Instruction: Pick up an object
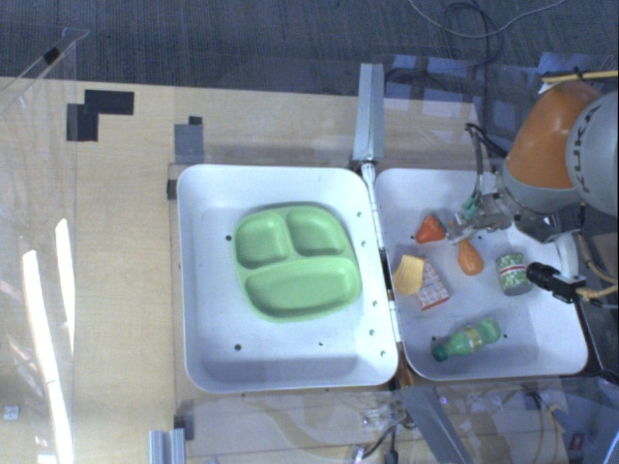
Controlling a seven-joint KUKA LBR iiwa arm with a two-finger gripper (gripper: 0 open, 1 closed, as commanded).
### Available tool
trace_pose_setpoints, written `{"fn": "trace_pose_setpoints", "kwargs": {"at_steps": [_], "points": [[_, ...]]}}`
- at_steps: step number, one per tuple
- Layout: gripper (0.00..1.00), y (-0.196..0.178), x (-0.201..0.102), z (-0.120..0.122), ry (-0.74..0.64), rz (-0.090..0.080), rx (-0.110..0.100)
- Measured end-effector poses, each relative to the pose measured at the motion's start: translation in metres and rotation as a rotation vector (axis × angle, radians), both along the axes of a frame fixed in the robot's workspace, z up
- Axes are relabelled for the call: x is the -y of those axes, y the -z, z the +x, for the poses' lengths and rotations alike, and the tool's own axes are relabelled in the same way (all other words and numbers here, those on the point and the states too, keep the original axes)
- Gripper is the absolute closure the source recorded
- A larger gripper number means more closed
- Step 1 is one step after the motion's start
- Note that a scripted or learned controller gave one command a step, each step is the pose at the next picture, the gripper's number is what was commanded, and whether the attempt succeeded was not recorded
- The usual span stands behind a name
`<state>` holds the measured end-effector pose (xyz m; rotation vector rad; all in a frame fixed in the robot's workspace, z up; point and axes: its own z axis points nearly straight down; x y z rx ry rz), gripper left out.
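Observation:
My gripper [468, 222] reaches into the right bin [551, 356] from the right and hangs low over its upper middle. A small red-orange object [430, 229] lies just left of it. An orange oval object [470, 257] sits just below it. Further down are a small green-labelled can [511, 273], a yellow wedge [408, 275], a white and red packet [433, 289] and a green bottle [467, 339] lying on its side. Nothing shows between the fingers.
The left bin [208, 336] holds a green divided tray [293, 261]. A metal divider post [368, 114] stands between the bins at the back. The arm's orange band [542, 148] and grey body overhang the right bin's right edge. Cables run behind the bench.

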<state>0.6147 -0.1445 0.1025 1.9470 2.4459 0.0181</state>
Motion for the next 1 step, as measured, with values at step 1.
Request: {"fn": "trace_pose_setpoints", "kwargs": {"at_steps": [1], "points": [[1.00,-0.1389,-0.0755,-0.0022,0.131,0.002,-0.011]]}}
